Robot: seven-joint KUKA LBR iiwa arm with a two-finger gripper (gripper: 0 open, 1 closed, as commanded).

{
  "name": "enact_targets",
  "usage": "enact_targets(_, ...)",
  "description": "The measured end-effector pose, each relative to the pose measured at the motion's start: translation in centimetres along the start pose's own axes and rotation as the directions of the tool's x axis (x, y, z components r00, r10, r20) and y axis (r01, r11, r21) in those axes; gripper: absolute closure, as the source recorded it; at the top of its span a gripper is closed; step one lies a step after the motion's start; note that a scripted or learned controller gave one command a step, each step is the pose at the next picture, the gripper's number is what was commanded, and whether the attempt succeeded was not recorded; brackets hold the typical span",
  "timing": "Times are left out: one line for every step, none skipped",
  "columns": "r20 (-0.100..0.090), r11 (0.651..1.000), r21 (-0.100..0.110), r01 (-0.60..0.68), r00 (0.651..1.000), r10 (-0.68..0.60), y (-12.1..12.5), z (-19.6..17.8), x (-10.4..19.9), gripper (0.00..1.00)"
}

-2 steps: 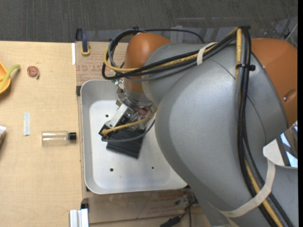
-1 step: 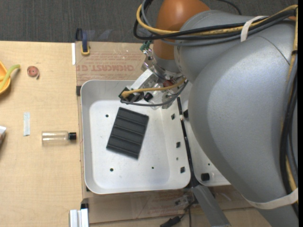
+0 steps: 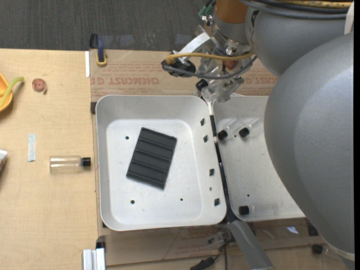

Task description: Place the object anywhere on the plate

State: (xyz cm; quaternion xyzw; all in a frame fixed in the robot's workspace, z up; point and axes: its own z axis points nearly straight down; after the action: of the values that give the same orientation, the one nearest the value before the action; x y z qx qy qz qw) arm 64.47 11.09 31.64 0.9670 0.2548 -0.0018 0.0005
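A black ribbed rectangular plate (image 3: pixel 152 158) lies flat and slightly tilted in the middle of the left bin (image 3: pixel 107 167). My gripper (image 3: pixel 212 92) hangs over the far end of the rim shared by the two bins, above and to the right of the plate and well apart from it. I see nothing held at its tip. The arm's grey body covers most of the right bin (image 3: pixel 253 173). Two small dark pieces (image 3: pixel 223 134) (image 3: pixel 244 132) sit near the right bin's far left corner, and a third (image 3: pixel 243 210) lies near its front edge.
On the wooden bench to the left lie a clear bottle with a black cap (image 3: pixel 67 162), a small red disc (image 3: pixel 38 85), a pale strip (image 3: pixel 31 147) and a yellow object (image 3: pixel 5 91) at the edge. A blue clamp (image 3: pixel 98 49) stands behind the left bin.
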Motion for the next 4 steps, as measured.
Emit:
enact_targets(0.001, 0.984, -0.001, -0.178, 0.984, 0.178, -8.9, 8.7, -1.7, 1.0)
enact_targets(0.001, 1.0, 0.0, -0.015, 1.0, 0.015, -17.3, 22.6, -6.6, 1.0)
enact_targets(0.042, 0.995, 0.032, 0.092, 0.995, -0.093, -14.4, 22.8, -0.8, 1.0)
enact_targets(0.0, 0.995, 0.001, -0.099, 0.995, 0.099, -9.8, 22.5, 6.3, 1.0)
